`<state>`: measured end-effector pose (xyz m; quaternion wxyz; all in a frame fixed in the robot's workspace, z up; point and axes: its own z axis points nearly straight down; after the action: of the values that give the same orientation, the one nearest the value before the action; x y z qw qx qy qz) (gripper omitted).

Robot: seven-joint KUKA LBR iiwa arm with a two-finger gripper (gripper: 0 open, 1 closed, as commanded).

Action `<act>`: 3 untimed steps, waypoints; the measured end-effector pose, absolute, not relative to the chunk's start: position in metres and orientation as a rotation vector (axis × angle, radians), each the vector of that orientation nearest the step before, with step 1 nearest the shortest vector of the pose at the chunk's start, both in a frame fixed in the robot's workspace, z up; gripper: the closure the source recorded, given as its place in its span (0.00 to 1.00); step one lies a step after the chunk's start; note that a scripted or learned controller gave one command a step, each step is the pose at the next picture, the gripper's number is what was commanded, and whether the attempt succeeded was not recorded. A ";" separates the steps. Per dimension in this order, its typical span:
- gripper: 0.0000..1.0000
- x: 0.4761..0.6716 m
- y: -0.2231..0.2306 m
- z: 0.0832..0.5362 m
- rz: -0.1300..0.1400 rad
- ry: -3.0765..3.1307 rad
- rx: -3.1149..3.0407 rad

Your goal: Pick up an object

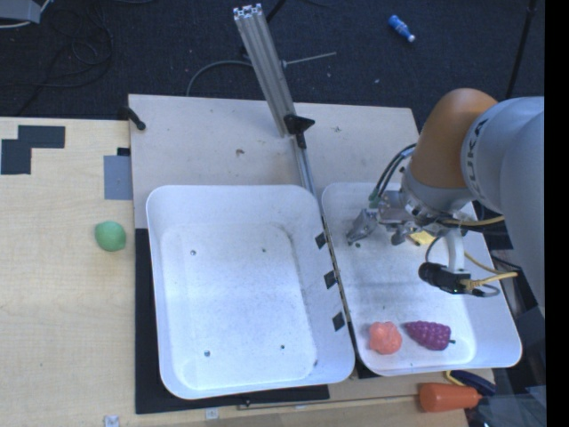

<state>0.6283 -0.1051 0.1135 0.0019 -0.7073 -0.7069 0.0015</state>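
- Two objects, orange ball (385,337) and purple grapes (428,334), lower right bin (498,350)
- gripper (378,223) mid-right over that bin, finger state unclear
- green ball (110,236) far left

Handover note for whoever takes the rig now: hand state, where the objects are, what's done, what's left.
Hand: over the upper part of the right bin; nothing seen in it.
Objects: orange fruit and purple grapes lie side by side near the right bin's front edge. Green ball sits on the bench left of the left bin. Orange carrot lies outside the bins, by the right bin's front.
Done: no pick.
Left: descend on an object, grasp, lift.
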 end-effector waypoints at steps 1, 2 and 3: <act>1.00 0.629 -0.107 0.126 0.000 -2.219 -2.224; 1.00 0.631 -0.107 0.168 -0.003 -2.222 -2.224; 1.00 0.623 -0.107 0.215 -0.003 -2.222 -2.224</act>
<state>0.6231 -0.1074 0.2147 -0.0012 -0.7074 -0.7068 -0.0010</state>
